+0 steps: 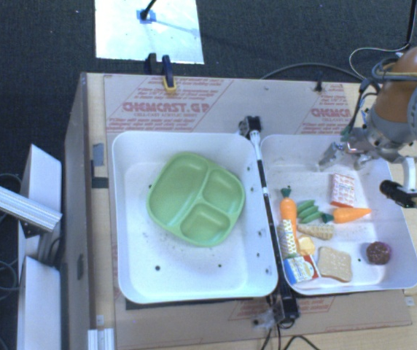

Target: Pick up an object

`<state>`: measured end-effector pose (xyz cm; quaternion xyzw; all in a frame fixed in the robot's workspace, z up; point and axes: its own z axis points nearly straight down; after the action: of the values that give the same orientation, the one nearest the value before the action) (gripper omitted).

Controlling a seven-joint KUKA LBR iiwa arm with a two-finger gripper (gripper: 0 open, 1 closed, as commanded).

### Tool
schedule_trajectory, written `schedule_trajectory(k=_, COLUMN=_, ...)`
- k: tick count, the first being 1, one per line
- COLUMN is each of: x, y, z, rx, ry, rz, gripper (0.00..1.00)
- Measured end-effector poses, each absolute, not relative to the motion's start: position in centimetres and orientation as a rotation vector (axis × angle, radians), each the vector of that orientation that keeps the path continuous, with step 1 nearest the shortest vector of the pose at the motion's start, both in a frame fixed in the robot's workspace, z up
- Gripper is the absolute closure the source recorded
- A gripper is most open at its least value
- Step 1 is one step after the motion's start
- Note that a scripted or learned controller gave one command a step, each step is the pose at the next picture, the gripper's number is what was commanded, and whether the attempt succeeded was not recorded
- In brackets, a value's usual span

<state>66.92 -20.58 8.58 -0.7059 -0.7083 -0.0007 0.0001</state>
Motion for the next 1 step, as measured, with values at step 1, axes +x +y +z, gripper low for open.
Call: schedule_trajectory(k=1, x=56.86, y=-20.69, z=8.44, rx=-2.221, ry=-2.223, rz=0.000, gripper=0.00)
